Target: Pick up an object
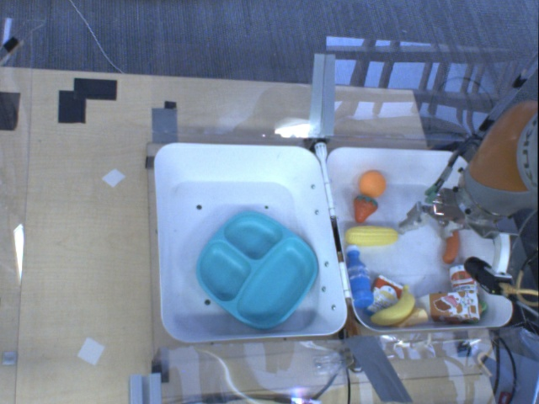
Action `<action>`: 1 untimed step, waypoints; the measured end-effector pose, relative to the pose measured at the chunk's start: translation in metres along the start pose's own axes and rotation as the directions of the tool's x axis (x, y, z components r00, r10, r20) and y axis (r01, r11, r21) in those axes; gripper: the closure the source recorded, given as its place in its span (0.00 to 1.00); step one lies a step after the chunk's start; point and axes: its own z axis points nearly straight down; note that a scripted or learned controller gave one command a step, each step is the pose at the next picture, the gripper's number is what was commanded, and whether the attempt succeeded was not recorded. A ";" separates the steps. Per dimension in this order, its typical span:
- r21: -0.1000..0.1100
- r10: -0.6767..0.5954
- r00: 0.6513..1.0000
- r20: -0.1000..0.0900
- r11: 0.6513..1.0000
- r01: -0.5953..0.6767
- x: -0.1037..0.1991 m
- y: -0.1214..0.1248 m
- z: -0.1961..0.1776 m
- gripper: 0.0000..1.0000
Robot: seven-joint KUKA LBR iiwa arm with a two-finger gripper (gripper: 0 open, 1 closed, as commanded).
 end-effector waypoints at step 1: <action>-0.003 -0.041 0.999 -0.003 0.999 0.041 -0.008 -0.042 -0.002 0.00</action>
